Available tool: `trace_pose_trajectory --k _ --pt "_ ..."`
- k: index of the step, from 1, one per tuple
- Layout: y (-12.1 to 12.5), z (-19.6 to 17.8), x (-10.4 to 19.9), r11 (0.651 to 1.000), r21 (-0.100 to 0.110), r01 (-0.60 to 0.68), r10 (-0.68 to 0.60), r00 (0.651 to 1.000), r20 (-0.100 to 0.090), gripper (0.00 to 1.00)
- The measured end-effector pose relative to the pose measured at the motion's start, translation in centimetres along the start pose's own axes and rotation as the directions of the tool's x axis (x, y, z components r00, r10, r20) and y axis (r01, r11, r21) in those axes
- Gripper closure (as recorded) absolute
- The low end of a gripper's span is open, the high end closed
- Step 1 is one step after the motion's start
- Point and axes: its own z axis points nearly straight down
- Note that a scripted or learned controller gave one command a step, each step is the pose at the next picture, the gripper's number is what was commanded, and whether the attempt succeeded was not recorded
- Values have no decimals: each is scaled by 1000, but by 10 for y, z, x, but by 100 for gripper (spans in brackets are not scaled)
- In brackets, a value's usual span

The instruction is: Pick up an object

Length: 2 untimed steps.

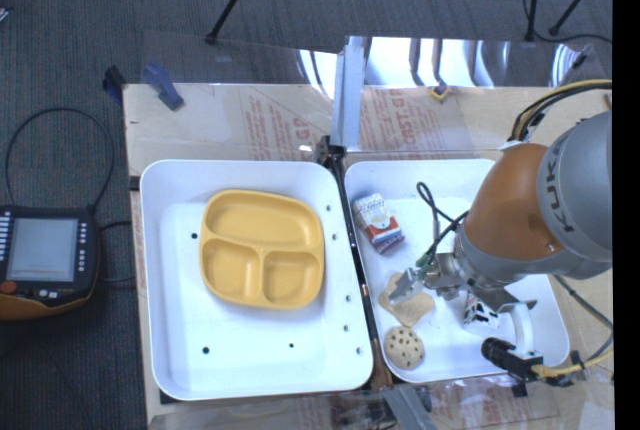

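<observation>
Lying flat (right bin [455,170]), tan wedge [408,302] beside speckled cookie [404,347].

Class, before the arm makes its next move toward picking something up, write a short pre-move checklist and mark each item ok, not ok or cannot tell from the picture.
1. Gripper is over the right bin: ok.
2. A target lies near it, the tan piece: ok.
3. Something is held between the fingers: cannot tell.
4. The cookie lies apart from the tan piece: ok.
5. The small carton is clear of the arm: ok.
6. The yellow tray sits in the left bin, out of the way: ok.
</observation>
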Motion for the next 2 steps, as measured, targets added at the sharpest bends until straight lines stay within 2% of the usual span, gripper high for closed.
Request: trace_pose_trajectory --k 1,2 --pt "-6 0 5 992 -1 -128 128 992 0 0" --pt "-6 -9 5 991 2 -133 133 991 -2 100"
